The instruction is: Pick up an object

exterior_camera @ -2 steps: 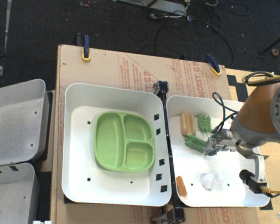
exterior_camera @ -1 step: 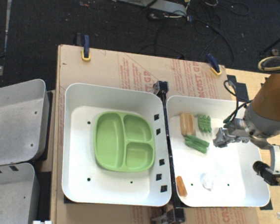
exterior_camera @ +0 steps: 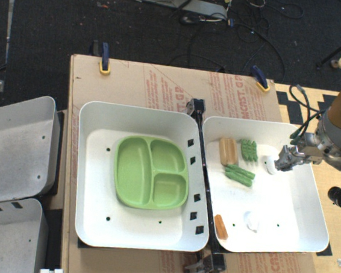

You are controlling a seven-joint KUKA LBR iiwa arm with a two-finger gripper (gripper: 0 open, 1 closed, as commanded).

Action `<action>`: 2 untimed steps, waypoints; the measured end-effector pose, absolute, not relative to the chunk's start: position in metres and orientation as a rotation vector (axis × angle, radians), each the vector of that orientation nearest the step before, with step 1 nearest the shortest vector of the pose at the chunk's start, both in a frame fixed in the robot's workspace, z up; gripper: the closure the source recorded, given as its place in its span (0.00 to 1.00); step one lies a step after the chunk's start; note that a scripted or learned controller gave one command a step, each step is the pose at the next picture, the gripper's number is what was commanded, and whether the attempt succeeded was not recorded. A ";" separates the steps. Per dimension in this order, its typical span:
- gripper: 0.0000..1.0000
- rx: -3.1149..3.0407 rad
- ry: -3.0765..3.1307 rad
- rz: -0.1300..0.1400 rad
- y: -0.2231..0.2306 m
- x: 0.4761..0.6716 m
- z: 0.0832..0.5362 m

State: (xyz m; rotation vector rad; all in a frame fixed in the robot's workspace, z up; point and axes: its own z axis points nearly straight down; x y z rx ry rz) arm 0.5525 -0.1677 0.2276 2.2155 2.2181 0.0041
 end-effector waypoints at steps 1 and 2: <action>1.00 2.215 2.221 0.004 -0.164 0.546 0.276; 1.00 2.216 2.223 0.002 -0.164 0.546 0.293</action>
